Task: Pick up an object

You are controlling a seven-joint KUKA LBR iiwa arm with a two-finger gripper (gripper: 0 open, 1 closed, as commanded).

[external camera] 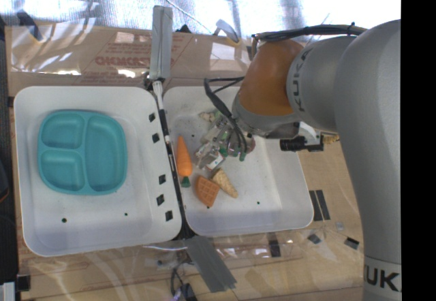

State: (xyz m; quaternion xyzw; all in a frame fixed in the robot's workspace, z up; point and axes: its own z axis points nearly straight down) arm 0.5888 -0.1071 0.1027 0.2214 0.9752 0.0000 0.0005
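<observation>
My gripper [212, 148] hangs low over the middle of the right bin [286, 204], reaching in from the right below the orange wrist band. An orange carrot [184, 157] lies along the bin's left wall, just left of the gripper. A waffle-textured orange piece [207, 191] and a tan cone [225, 182] rest just below the gripper. A small pale object [206, 116] sits above it near the bin's back. The fingers point down-left among these items, and I see nothing clearly between them.
The left bin [41, 225] holds a teal divided plate [82, 151]. A black-clipped divider [163, 156] separates the bins. A grey upright bar [161, 41] stands behind the divider. The arm's grey body covers the right bin's right side.
</observation>
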